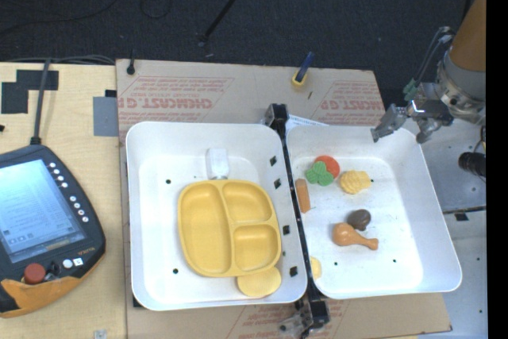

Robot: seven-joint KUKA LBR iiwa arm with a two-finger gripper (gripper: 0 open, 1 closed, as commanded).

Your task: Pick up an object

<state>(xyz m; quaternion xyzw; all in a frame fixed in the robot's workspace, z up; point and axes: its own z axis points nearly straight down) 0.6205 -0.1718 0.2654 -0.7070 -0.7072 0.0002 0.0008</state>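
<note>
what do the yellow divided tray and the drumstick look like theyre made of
Yellow divided tray: probably moulded plastic, one even colour, smooth with rounded compartment walls and a soft sheen.
Drumstick: looks like toy food in plastic or rubber, uniform orange-tan and smooth; the view can't settle which.

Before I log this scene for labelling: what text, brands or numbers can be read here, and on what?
"CHEMCAST. G P", red, printed upside down and repeated across the cardboard sheet under the bins.
Screen and buttons of the teach pendant: too small and blurred to read.
Nothing legible on the yellow tray.
</note>
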